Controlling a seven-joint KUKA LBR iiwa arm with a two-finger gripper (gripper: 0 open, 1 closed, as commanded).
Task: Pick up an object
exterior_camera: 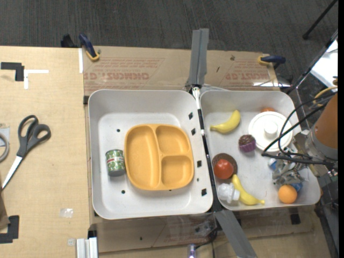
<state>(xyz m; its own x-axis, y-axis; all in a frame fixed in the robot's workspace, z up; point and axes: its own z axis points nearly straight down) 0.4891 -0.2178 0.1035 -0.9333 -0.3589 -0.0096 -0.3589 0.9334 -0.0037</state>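
Two shallow white plastic bins sat side by side on the bench. Left of them, black-handled scissors lay flat on the pale wooden bench top. The left bin held a small cylindrical can with a green label, lying just beside a smooth yellow-orange divided tray with three compartments. The right bin held more: a curved yellow banana near its back left, a dark purple rounded fruit, a round white lidded dish with an orange shape behind it, a red tomato-like ball resting in a dark brown bowl, a second yellow banana touching a small white object at the front, and a small glossy orange ball at the front right corner. The metal gripper hung low in the right bin just above the orange ball, tangled in black cables; how wide it stood could not be told, and nothing showed between its tips.
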